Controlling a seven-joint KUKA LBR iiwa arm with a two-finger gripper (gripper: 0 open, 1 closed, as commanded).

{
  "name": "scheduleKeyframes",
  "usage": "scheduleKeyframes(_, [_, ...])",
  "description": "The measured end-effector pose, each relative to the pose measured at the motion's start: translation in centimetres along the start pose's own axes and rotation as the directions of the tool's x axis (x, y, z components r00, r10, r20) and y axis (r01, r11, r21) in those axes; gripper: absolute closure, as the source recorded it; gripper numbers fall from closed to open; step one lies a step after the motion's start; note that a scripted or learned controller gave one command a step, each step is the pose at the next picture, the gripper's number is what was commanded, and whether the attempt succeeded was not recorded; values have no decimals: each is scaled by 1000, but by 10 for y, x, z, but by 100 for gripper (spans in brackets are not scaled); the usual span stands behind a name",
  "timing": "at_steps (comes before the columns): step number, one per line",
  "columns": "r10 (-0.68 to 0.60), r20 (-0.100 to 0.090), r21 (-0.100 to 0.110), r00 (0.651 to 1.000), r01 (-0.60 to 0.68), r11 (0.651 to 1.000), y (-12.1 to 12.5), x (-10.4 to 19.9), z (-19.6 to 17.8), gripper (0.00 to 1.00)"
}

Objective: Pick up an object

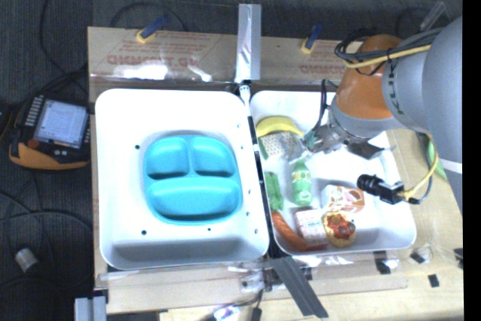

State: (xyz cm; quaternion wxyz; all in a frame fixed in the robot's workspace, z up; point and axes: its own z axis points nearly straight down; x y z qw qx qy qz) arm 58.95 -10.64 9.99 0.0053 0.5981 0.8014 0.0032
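My gripper (317,139) hangs low in the right bin (402,225), at its upper middle. Directly to its left lie a yellow banana-like piece (272,125) and a speckled grey pad (279,146). A pale green bottle (301,183) lies just below the gripper. Along the bin's left wall sits a dark green piece (273,190), with an orange carrot (285,231) beneath it. Further along the front are a small printed box (310,222), a red and yellow fruit-like piece (339,228) and a white and orange packet (345,198). I see nothing held in the gripper.
The left bin (113,162) holds a blue divided plate (192,177). The grey arm with its orange band (368,90) covers the right bin's upper right part. A black cable end (379,188) hangs over that bin's right side. A handheld screen unit (52,128) lies left of the bench.
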Motion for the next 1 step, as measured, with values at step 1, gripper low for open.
scheduleKeyframes(1, [66,-2,14,998,-66,998,60,35,-83,100])
